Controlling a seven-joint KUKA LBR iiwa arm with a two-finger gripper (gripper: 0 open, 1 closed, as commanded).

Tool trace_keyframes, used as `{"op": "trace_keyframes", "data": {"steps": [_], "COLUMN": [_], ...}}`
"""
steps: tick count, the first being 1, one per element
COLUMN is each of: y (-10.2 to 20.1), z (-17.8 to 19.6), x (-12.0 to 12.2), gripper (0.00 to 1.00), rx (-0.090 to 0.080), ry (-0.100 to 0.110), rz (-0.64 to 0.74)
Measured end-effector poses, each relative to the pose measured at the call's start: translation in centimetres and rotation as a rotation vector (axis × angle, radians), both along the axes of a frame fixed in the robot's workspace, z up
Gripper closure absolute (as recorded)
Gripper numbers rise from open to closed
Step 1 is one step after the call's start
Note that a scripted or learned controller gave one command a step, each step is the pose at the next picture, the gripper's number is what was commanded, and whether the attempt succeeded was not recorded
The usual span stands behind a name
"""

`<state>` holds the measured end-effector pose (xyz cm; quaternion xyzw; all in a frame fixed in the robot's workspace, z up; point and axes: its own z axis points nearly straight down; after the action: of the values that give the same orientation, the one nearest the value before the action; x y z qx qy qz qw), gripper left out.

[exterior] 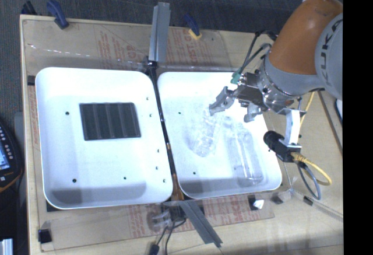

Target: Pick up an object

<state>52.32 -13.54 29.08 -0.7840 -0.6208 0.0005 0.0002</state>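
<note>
In the right bin [192, 189] lie two clear plastic objects. One is a crumpled clear piece [202, 137] near the bin's middle. The other is a clear bottle [245, 157] lying lengthwise toward the bin's right side. My gripper [236, 107] hangs above the upper right part of this bin, its two grey fingers [219, 102] spread apart with nothing between them. It sits just above and to the right of the crumpled piece, apart from both objects.
The left bin [52, 189] holds a dark grey ribbed rectangular block [110, 121]. A metal divider bar [158, 32] runs between the bins at the back. Blue clamps [58, 14] sit on the bench's far edge. Cables [303, 166] hang right of the right bin.
</note>
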Motion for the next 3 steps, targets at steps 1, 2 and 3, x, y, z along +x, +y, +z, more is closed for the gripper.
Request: {"op": "trace_keyframes", "data": {"steps": [1, 2, 3], "y": [2.4, -0.4, -3.3], "z": [3.2, 5.2, 8.2], "x": [-2.2, -1.2, 3.9], "gripper": [0.0, 0.0, 0.0], "rx": [0.0, 0.0, 0.0], "ry": [-0.001, 0.0, 0.0], "rz": [-0.036, -0.008, 0.056]}}
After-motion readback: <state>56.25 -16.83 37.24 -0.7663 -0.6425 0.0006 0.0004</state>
